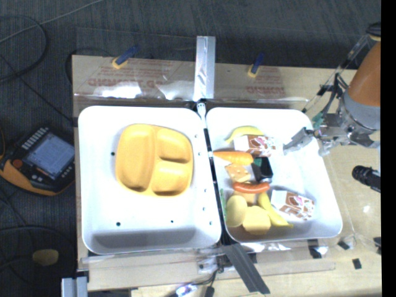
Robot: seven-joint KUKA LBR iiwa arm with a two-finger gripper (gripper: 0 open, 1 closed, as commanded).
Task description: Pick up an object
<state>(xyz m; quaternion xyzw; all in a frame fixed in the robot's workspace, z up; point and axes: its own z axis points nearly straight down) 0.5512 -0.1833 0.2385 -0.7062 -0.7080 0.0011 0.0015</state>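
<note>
The right bin (322,184) holds several toy foods. A yellow banana (243,131) and a small printed carton (260,144) lie at its back, with an orange carrot (231,156) beside them. A black block (265,168) rests against a toast slice (239,173) and a red sausage (250,187). A pale pear (235,208), a yellow lump (256,219) and a second carton (296,205) fill the front. My gripper (296,140) hangs over the bin's back right part, just right of the first carton, with nothing seen in it.
The left bin (99,215) carries a yellow divided plate (153,159). A metal divider (205,67) stands behind the bins. A handheld controller (40,159) lies on the floor to the left. Small black parts (369,178) sit on the bench at right.
</note>
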